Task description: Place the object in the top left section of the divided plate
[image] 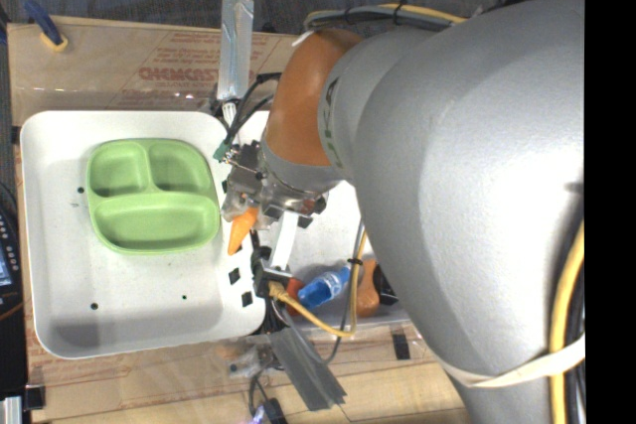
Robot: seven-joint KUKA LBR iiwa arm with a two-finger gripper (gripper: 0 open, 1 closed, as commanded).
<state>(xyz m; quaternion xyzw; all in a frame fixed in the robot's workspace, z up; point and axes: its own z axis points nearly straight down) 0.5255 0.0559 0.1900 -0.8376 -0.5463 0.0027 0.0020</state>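
One orange object (239,231) just below hand (241,197).

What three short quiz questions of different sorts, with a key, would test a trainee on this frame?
1. True or false: food already lies in the green plate.
2. Which bin holds the plate? A) left bin B) right bin
3. Fill in: the orange thing just below the gripper sits near the plate's ____ edge.

Key: 1 false, all three sections look bare. 2 A. 3 right; it hangs over the seam between the bins, with a blue bottle further right.
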